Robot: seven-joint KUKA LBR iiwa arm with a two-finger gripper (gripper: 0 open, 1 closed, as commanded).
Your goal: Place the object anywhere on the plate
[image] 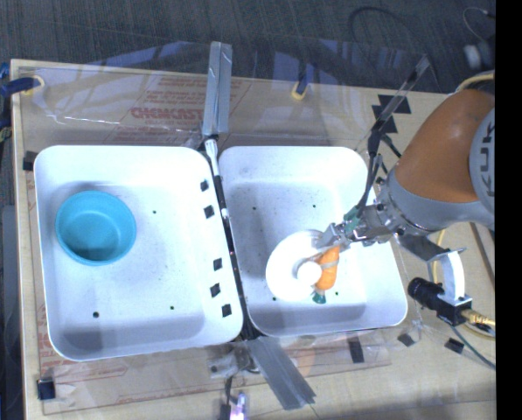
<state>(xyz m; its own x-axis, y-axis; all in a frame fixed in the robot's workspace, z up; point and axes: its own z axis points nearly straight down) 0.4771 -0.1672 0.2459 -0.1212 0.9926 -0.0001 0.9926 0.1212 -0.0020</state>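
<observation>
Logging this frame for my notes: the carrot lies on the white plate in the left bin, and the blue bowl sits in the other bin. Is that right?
Not quite. The camera view shows the carrot on the plate in the right bin, not the left. The bowl sits in the other bin, the left one.

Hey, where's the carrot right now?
The carrot is in the right bin, lying on the right part of the white plate, just below the gripper; the blue bowl sits in the left bin.
</observation>
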